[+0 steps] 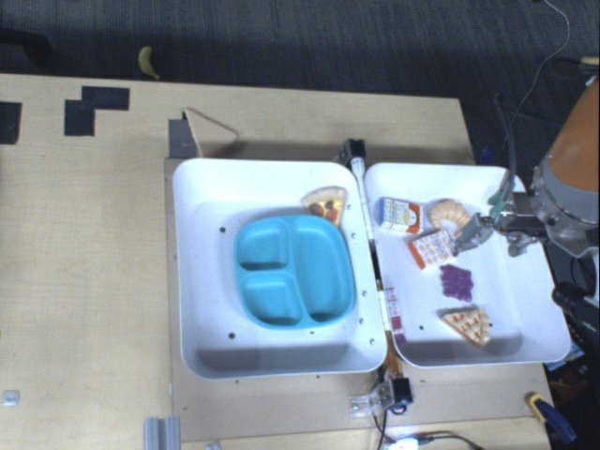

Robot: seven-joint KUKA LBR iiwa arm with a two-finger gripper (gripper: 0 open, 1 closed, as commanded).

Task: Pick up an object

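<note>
1. Gripper (472, 235): over the right bin (534, 279), just right of the red-and-white packet (431, 248); whether it is wide or narrow cannot be told.
2. Red-and-white packet: centre of the right bin, not visibly grasped.
3. Blue-and-white carton (397, 215): up-left of the packet.
4. Croissant (447, 213): just above the packet.
5. Purple piece (457, 281): just below the packet.
6. Pizza slice (467, 324): further below the packet, near the bin's front wall.
7. Left bin (202, 251): holds a blue divided plate (292, 270) and a second pizza slice (326, 203), left of the packet.
</note>
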